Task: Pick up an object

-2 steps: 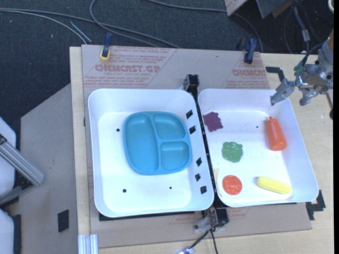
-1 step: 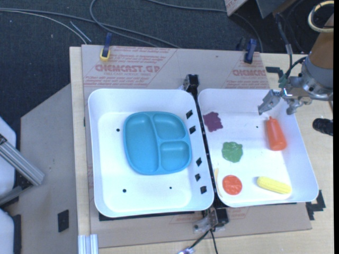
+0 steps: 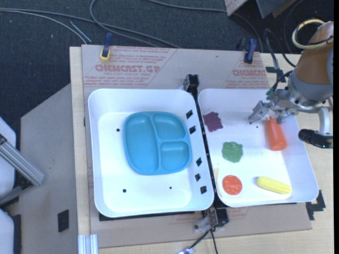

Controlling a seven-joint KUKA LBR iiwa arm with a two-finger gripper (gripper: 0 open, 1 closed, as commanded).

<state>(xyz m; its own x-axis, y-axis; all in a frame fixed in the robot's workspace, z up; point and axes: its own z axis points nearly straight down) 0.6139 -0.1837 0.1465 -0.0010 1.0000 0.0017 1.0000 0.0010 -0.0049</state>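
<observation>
Two white bins sit side by side on the bench, and going from the left, the left bin [image 3: 100, 142] carries only a blue divided plate [image 3: 157, 142], lying flat near its middle and well apart from the arm. Across the black divider, the right bin [image 3: 302, 192] holds the pickable things: a purple piece [image 3: 213, 121] close to the divider, a green broccoli-like piece [image 3: 232, 151] below it, a red tomato-like round [image 3: 232, 184] nearer the front edge, a yellow corn cob [image 3: 274, 184] lying with its long axis roughly left to right, and an orange carrot-like piece [image 3: 275, 135] lying with its long axis running front to back. The gripper [image 3: 268, 111] hangs over the far right part of that bin, its fingers looking splayed with nothing between them. The orange piece lies just beside and slightly toward the front of the fingers, so it seems the nearest candidate; a short move forward and down would probably meet its upper end. Nothing stands between them, though the bin's right wall is close.
</observation>
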